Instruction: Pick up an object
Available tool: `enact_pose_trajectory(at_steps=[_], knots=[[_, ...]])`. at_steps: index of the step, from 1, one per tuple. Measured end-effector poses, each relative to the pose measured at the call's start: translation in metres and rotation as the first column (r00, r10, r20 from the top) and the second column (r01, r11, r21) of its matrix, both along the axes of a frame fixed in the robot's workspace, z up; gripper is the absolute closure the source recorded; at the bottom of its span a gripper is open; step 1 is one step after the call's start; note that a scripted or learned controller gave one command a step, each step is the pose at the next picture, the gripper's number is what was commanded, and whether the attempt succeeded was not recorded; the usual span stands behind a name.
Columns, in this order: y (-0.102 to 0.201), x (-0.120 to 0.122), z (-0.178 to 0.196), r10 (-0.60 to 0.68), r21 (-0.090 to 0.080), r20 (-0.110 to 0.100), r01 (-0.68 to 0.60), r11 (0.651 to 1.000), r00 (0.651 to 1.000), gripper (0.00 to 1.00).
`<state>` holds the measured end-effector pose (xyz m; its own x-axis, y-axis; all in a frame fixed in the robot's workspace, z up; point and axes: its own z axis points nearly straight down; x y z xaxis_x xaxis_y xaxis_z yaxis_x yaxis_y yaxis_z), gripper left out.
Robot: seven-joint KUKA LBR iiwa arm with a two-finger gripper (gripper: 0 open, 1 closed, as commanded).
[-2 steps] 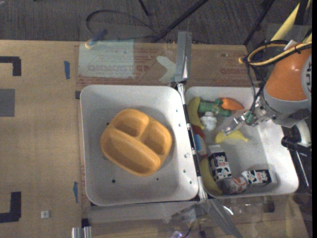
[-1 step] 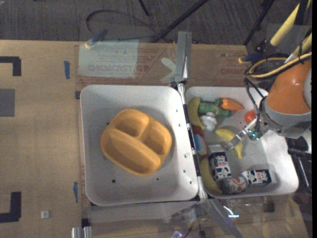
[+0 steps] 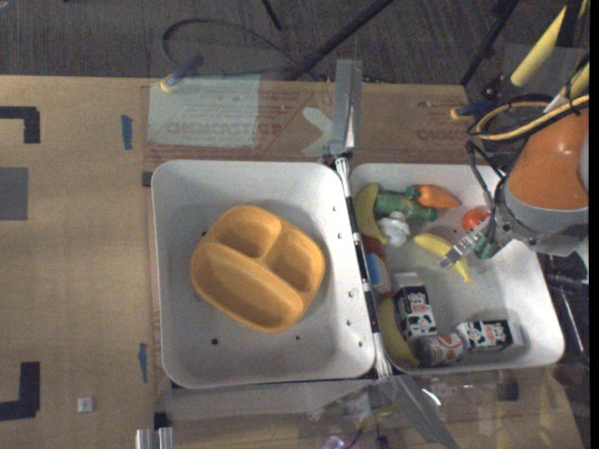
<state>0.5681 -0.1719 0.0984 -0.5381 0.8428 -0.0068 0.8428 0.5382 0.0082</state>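
The right bin (image 3: pixel 524 288) holds several small toy groceries. A small yellow banana-like piece (image 3: pixel 430 244) lies near its middle. My gripper (image 3: pixel 465 253) hangs at that piece's right end, low over the bin floor, and a bit of yellow shows just beneath it. A red item (image 3: pixel 474 219) sits right behind the gripper, partly hidden by the wrist. Further left lie a long banana (image 3: pixel 366 211), a green item (image 3: pixel 408 197), an orange carrot (image 3: pixel 436 195) and a white piece (image 3: pixel 395 227). I cannot see anything clearly held.
Two cow-print milk cartons (image 3: pixel 415 311) (image 3: pixel 487 334), a can (image 3: pixel 440 348) and another banana (image 3: pixel 391 330) crowd the right bin's front. A yellow divided plate (image 3: pixel 257 267) sits in the left bin (image 3: pixel 187 344). Cables loop behind the arm (image 3: pixel 552 171).
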Motion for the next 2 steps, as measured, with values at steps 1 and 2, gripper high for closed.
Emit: enact_pose_trajectory(at_steps=[1,2], knots=[[0.025,0.030,-0.012,-0.307,0.001,-0.005,0.307,0.952,0.952,1.00],[0.088,0.038,0.088,-0.146,0.001,-0.006,0.146,0.989,0.989,1.00]])
